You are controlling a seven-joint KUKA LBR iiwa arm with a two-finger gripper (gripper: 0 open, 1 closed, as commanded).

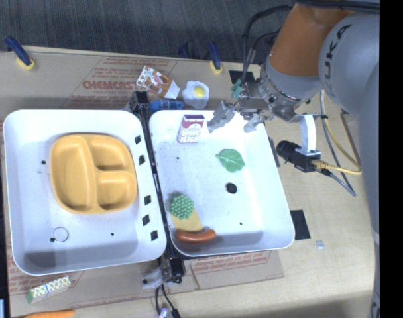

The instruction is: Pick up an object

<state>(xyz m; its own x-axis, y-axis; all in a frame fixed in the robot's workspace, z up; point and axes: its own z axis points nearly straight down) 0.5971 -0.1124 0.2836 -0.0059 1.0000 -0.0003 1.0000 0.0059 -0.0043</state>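
Observation:
My gripper [236,118] hangs over the far right corner of the right bin [271,177], its two fingers spread apart with nothing between them. Below and just left of it a green leaf-shaped piece [230,159] lies on the bin floor. A small red-and-white box [191,128] sits at the bin's far left corner, left of the gripper. Near the front wall lie a green round brush-like piece [182,207], a yellow wedge under it and a brown sausage [195,236]. A small dark disc [231,189] rests mid-bin.
The left bin [29,244] holds a yellow divided tray [93,172]. Outside the bins at the back lie a patterned packet [152,80], a blue item [166,104] and a yellow-and-white item [197,93]. Cables and a black connector [295,154] run along the right.

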